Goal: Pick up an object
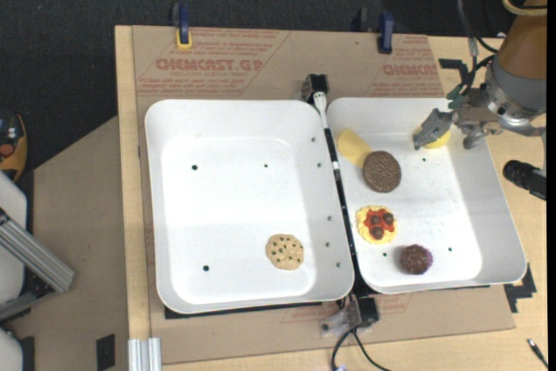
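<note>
My gripper (450,135) hangs over the back of the right bin (486,230), its two grey fingers spread apart, so it is open. A small yellow piece (440,138) lies just by the left finger (428,132), between the two fingers; I cannot tell whether it touches them. Further left in the same bin a pale yellow lump (351,145) sits beside a round brown cookie (381,171). Toward the front are a yellow tart topped with red berries (376,224) and a dark reddish ball (415,259).
The left bin (174,187) holds one chocolate-chip cookie (284,252) near its front right corner. A black divider strip (330,152) runs between the bins. Blue clamps (182,22) grip the board's back edge.
</note>
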